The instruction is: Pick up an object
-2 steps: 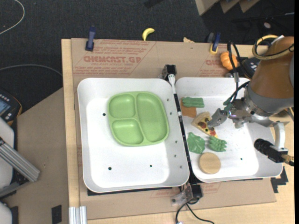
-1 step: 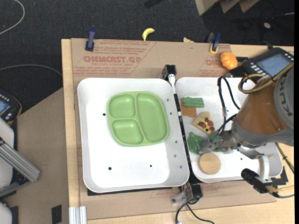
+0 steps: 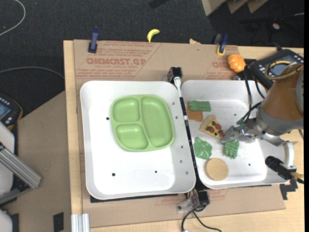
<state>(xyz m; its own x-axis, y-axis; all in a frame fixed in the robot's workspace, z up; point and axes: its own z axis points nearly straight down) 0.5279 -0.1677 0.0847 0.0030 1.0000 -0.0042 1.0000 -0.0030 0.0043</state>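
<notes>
- The green divided plate sits alone in the left bin.
- In the right bin, the broccoli piece lies just under my gripper.
- I'm in the reach-and-grasp step; whether my gripper is spread or pinching, I cannot tell. Next: close, lift straight.

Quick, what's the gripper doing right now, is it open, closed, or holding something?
Gripper: cannot be told. It is low in the right bin, at the top of the green broccoli piece; nothing visibly held.
</notes>
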